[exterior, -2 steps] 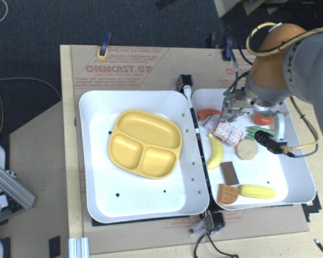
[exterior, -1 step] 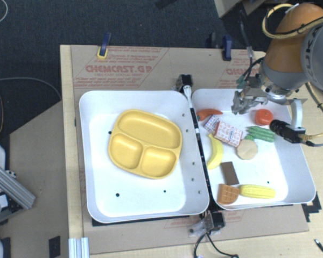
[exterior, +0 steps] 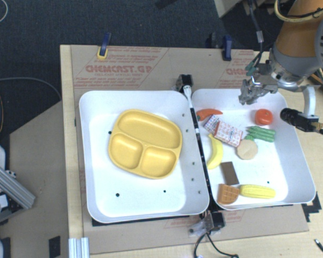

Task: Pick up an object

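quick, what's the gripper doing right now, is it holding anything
Gripper: above the far end of the right bin, nothing visibly held; open or closed cannot be told.

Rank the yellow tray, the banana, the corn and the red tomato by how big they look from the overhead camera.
1. Yellow tray, by far the largest.
2. Banana and corn: they look alike in length, so I won't rank them.
3. Red tomato, the smallest.

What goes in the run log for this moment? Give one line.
phase: approach | gripper: over right bin, above tomato | held: nothing seen | yellow tray: left bin
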